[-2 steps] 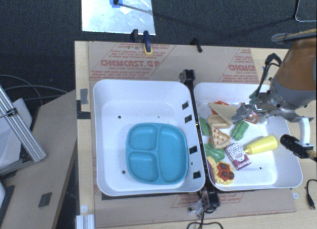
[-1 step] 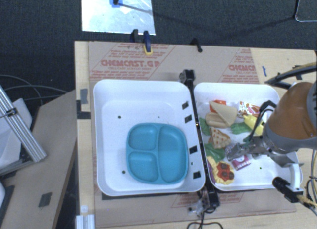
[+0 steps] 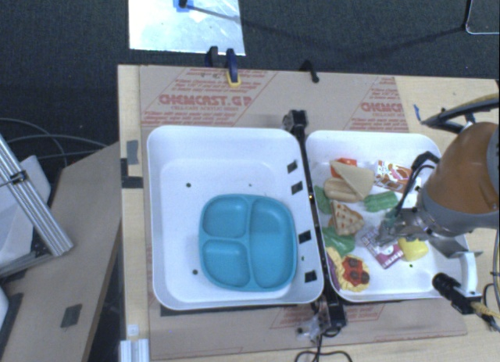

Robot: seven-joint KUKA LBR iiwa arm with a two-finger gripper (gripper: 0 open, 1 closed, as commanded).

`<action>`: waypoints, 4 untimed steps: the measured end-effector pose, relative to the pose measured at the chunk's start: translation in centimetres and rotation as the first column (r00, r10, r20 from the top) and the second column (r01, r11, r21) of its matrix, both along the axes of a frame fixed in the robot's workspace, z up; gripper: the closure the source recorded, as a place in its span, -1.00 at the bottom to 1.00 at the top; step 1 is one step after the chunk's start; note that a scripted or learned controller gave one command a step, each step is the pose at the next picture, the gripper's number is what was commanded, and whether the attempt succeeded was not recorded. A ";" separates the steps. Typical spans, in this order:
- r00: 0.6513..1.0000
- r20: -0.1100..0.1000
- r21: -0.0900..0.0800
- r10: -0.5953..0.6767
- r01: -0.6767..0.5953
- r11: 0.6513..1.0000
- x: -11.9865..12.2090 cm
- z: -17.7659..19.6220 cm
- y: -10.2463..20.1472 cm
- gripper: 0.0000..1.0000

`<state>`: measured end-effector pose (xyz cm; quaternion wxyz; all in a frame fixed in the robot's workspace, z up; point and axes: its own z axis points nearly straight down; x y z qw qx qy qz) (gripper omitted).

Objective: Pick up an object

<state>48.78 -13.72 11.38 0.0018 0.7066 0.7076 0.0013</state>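
Observation:
The right bin (image 3: 437, 290) holds several toy foods: a pale cheese wedge (image 3: 356, 174), a tan bun (image 3: 337, 190), a green pickle (image 3: 380, 202), a toast slice (image 3: 344, 217), a green leafy piece (image 3: 337, 241), a yellow piece with red spots (image 3: 353, 271), a red-and-white packet (image 3: 392, 173), a pink wrapper (image 3: 387, 256) and a yellow lump (image 3: 415, 249). My gripper (image 3: 387, 234) reaches down from the right into this bin, its tip just above the pink wrapper and beside the yellow lump. The wrist hides what lies under it.
The left bin (image 3: 180, 165) holds a blue divided tray (image 3: 248, 241). A black divider (image 3: 308, 212) with clips runs between the bins. The bulky arm body (image 3: 465, 181) covers the right bin's right side. A cardboard sheet (image 3: 203, 98) lies under both bins.

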 end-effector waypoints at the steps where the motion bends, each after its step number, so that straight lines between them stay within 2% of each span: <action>1: 1.000 0.002 0.005 0.001 -0.001 1.000 0.2 -2.3 -0.9 1.00; 2: 1.000 0.002 0.001 0.007 -0.007 1.000 1.8 4.9 5.8 1.00; 3: 1.000 0.011 -0.003 0.001 -0.001 1.000 4.3 -1.1 4.0 1.00; 4: 1.000 0.013 -0.006 0.001 -0.001 1.000 6.3 -1.9 4.5 1.00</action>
